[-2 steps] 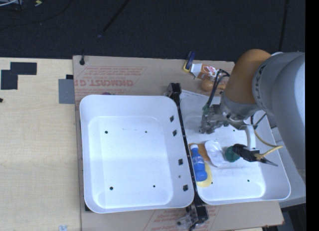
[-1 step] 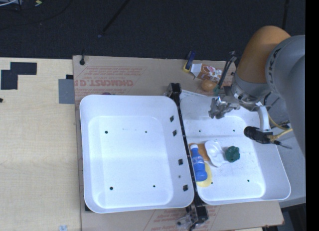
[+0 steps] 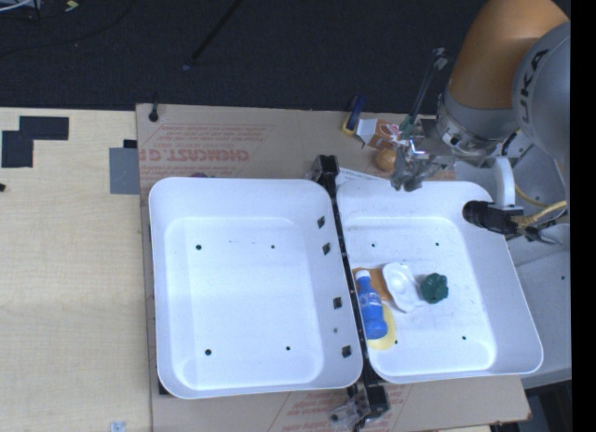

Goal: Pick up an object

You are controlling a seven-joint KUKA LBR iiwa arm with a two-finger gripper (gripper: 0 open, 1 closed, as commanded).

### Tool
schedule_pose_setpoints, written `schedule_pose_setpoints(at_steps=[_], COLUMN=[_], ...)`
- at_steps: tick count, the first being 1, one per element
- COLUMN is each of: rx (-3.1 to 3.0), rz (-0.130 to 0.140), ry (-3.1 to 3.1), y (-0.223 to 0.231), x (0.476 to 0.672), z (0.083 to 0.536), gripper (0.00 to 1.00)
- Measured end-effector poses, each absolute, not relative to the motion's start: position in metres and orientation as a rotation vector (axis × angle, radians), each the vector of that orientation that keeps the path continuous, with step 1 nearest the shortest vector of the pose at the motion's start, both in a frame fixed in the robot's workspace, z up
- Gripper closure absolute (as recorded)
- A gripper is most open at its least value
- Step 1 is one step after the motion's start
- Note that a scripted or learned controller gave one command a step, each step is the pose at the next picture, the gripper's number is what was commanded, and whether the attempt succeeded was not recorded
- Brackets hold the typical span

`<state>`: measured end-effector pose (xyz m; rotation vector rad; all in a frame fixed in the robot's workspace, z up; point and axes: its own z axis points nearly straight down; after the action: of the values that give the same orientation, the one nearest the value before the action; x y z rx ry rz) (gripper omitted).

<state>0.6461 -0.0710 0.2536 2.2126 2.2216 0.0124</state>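
looking down on the bench, we note two shallow white bins side by side: the left bin [image 3: 242, 286] and the right bin [image 3: 438, 281], which carries the things to pick from.

the candidates lie clustered near the right bin's inner wall, close to the divider. a blue bottle-like item [image 3: 371, 304] lies lengthwise along that wall, resting on or against something yellow [image 3: 386, 330]. just beside it sits a white object [image 3: 400, 286], and touching or nearly touching that, a small dark green lump [image 3: 433, 287]. we judge the crowding matters: a descent on the white piece risks nudging its neighbours, while the green lump has open floor on its right side.

the gripper [image 3: 407, 177] hangs above the far rim of the right bin, well apart from the cluster. nothing sits in it as far as we see; whether it is wide or narrow we cannot tell, the tip is too small and dark against the cardboard. a small brownish thing [image 3: 385, 156] lies on the cardboard just beside it, outside the bin.

we judge the pick not yet begun: the arm needs to travel toward the near side and come down.
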Motion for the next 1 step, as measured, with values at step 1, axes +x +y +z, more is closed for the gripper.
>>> schedule_pose_setpoints(at_steps=[1], rx=[2.218], rz=[-0.002], ry=[2.227], y=[-0.0729], x=[0.6441], z=[0.2558], gripper=[1.0])
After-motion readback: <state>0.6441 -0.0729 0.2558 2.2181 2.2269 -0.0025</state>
